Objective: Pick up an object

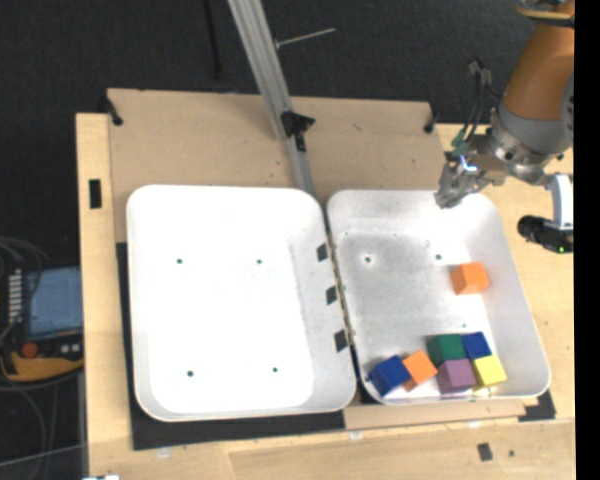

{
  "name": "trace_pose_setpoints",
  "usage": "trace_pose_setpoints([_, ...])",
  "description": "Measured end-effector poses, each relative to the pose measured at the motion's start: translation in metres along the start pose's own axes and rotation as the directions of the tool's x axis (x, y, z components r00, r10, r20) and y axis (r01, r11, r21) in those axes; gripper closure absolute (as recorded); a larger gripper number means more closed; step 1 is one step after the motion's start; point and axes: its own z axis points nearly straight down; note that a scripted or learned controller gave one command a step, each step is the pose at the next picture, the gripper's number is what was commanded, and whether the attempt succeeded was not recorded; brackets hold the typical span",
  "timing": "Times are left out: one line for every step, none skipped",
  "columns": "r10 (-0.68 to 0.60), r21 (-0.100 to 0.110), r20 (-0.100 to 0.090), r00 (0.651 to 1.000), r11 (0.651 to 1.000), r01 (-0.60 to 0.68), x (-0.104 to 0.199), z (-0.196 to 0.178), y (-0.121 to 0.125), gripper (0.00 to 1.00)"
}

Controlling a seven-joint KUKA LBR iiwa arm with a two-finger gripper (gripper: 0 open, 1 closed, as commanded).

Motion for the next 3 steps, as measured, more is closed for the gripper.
trace_pose_setpoints([-0.001,0.004,-0.002,1.0,1.0,0.001,0.052,-0.008,0.004,1.0])
trace_pose_setpoints([0.0,0.006,-0.001,1.0,1.0,0.0,0.107,0.001,-0.001,1.0])
trace_pose_setpoints([0.0,0.006,-0.001,1.0,1.0,0.0,0.152,0.004,-0.015,1.0])
